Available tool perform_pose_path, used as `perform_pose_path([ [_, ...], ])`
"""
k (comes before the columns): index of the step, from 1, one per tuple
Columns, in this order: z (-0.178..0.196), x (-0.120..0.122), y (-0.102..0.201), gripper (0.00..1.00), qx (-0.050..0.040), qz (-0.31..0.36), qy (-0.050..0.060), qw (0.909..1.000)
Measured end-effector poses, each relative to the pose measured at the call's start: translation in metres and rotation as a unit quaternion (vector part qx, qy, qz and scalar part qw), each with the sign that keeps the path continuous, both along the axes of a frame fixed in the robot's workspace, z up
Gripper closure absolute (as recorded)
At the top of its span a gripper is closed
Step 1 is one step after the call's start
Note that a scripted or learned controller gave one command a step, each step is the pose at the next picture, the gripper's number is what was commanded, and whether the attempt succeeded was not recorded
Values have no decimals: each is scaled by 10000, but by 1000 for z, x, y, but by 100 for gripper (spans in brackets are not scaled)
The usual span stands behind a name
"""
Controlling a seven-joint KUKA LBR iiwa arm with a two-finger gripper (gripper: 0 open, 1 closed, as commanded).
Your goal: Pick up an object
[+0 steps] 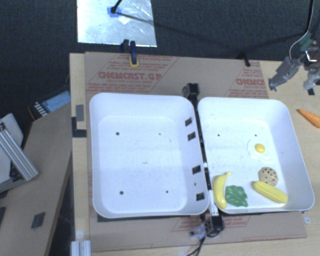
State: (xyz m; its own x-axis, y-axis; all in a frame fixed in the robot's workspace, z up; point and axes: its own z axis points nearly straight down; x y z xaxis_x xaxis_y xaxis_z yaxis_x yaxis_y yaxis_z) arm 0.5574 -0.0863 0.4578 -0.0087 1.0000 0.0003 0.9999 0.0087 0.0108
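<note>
Your gripper (297,79) hangs at the upper right, above the bench and outside the right bin's (240,106) far corner. Two grey fingers point downward with a clear gap between them, so it looks open and holds nothing. Much of the arm behind it is cut off by the frame edge, and cables blur its outline.

All the pickable things sit well away from it, crowded in the near part of the right bin. A fried egg (259,149) lies alone, nearest the gripper. Below it is a cookie (267,175), with a corn cob (270,192) just beside it. To their left a banana (220,190) lies against the wall between the bins, and a green leaf (237,196) touches it.

Expect trouble there. The egg, cookie and leaf look flat, so fingers may close over them and come up bare. The banana hugs the wall, leaving little room for a finger. Cob and cookie are close enough that one could get nudged.

A carrot (312,118) lies on the bench outside the bin. The left bin (141,103) sits alongside.
</note>
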Motion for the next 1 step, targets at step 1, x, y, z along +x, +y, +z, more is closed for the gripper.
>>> perform_pose_path([
  [1, 82, -73, 79, 0, 11, 24, -2, 10000],
])
